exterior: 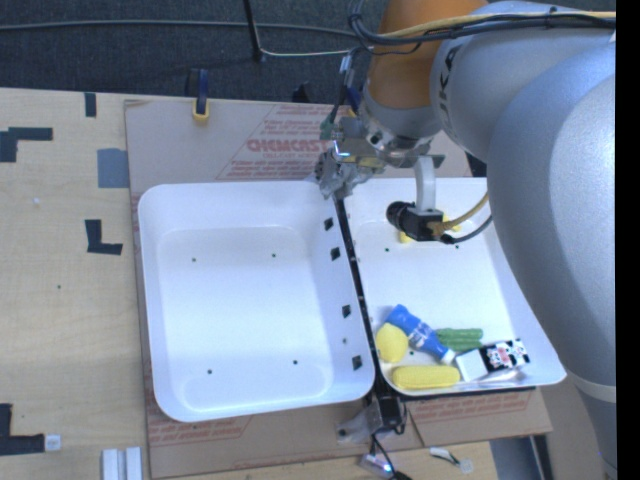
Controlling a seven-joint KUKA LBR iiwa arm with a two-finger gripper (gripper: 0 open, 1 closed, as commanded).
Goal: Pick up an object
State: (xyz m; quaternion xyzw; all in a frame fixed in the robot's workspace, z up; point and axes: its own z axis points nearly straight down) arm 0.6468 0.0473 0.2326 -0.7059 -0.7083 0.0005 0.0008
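My gripper (335, 172) hangs over the back end of the divider between the two bins, under the orange wrist band. Nothing shows between its tips. The objects lie in a cluster at the front of the right bin (470, 268), well in front of the gripper: a blue bottle-like piece (415, 330), a round yellow piece (391, 344), a long yellow piece (424, 376), a green piece (460, 337) and a small white-and-black box (492, 358).
The left bin (160, 268) sits beside the right one on a cardboard sheet (260, 143). The big grey arm covers the right side of the view. A blue-and-yellow clamp (201, 106) grips the cardboard's back edge.
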